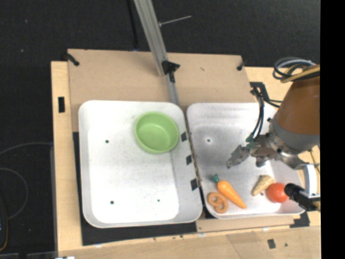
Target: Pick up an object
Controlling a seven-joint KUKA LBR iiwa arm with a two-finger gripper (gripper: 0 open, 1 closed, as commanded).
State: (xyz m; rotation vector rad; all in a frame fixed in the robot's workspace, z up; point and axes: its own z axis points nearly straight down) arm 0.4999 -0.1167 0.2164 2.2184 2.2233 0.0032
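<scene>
My gripper [249,161] hangs over the middle of the right bin [215,123], open, with nothing between its fingers. Just below it, along the bin's front edge, lie an orange carrot [230,193] with a green top, a brown pretzel [218,201], a tan wedge-shaped piece [262,184] and a red tomato [277,192]. The tan piece is nearest to the gripper, a little below and to its right. A green bowl [157,133] stands upright at the upper right of the left bin [102,166].
A grey metal pole [153,31] slants down from the top to the gap between the bins. Black clips [190,158] sit along the divider between the bins. The arm's orange band [302,107] and cables [261,107] hang over the right bin's right side.
</scene>
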